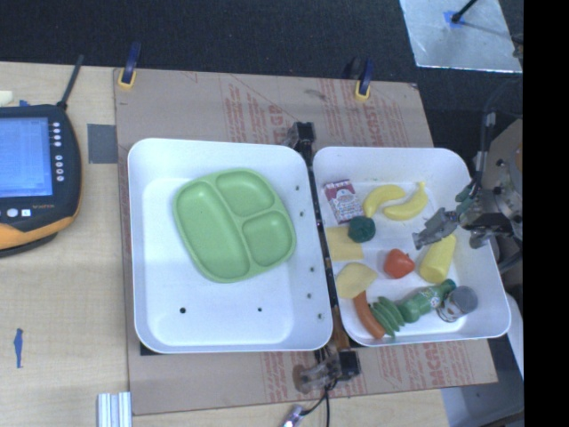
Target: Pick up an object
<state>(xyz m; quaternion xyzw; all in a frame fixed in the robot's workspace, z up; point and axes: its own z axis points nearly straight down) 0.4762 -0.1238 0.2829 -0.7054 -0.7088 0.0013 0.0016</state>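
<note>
Your gripper (442,228) sits low over the right bin (462,169), its fingers spread, with nothing between them. Just below it lies a yellow bottle-shaped piece (437,260), and a red pepper (398,262) rests to its left. Up near the bin's far side you see a banana (397,201), a small red carton (340,200) and a dark green ball (361,229). The left bin (151,318) holds a green divided plate (234,224). A teach pendant (31,176) lies on the counter (53,327).

toy foods (396,262) crowd right bin (391,156): bananas, tomato, carrot, yellow pepper, green bottle.
</note>
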